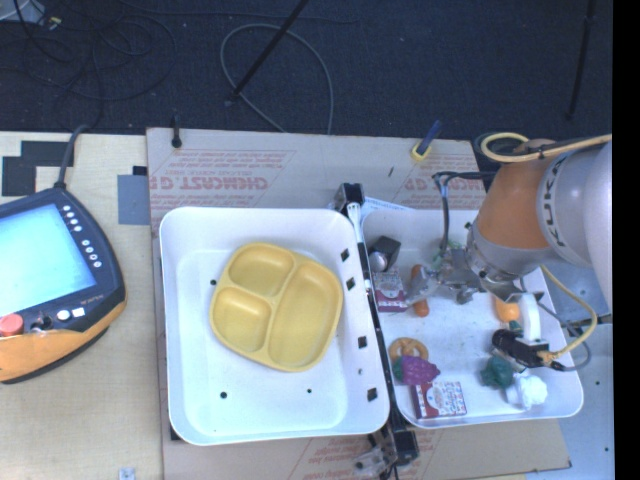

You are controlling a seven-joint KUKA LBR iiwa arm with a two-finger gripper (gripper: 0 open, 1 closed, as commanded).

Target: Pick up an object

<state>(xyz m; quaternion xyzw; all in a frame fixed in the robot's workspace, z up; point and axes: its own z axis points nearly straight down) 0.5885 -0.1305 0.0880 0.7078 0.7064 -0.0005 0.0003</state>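
A brown bench [250, 168] is seen with two white bins side by side. The right bin [470, 413] is filled with small toys: a purple toy [418, 370], a pretzel [408, 348], a little red and white packet [442, 399]. The gripper [447, 286] is lowered over them; its fingers are too blurry to judge. A yellow divided plate [277, 305] lies in the left bin [190, 368].
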